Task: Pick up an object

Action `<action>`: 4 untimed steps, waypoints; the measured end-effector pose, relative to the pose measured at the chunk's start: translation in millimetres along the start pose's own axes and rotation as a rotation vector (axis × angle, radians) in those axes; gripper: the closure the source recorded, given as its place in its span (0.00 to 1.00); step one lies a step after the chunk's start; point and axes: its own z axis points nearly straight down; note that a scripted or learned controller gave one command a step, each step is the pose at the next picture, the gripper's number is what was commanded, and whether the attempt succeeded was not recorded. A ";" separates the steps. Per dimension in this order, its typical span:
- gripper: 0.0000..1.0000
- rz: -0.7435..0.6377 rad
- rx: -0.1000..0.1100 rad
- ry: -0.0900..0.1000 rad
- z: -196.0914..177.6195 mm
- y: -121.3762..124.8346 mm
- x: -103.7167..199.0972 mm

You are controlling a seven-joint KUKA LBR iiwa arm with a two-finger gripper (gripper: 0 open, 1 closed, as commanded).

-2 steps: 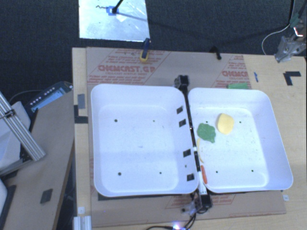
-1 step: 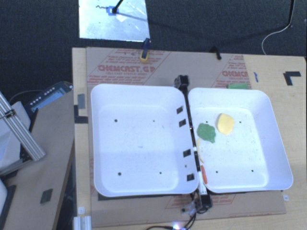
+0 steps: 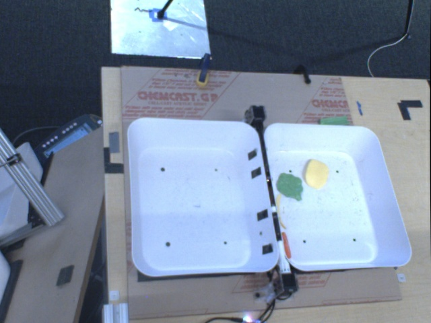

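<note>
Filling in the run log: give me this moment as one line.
right bin: yellow object, green object, orange object by left wall | left bin | nothing lifted

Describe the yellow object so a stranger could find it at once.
Start at the right-hand white bin. The yellow object lies in its upper middle part, a pale rounded lump. Its nearest neighbour, a flat green piece, sits just to its lower left; a thin orange object lies by the bin's left wall. Only this one is yellow.

Lighting even and bright overhead. The 2 white bins [image 3: 195,130] near overexposure, with little surface detail. Strong glare on the metal sheet [image 3: 159,19] at top. Shadows faint and soft. Overall image slightly soft and low in resolution; dark floor grainy.
</note>
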 end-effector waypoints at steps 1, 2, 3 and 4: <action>1.00 -0.005 0.017 0.007 230.6 -2.9 56.6; 1.00 0.003 -0.008 -0.004 131.3 -0.2 7.4; 1.00 -0.003 -0.015 -0.005 -9.7 -1.7 0.2; 1.00 -0.007 0.017 0.008 125.6 -47.2 67.9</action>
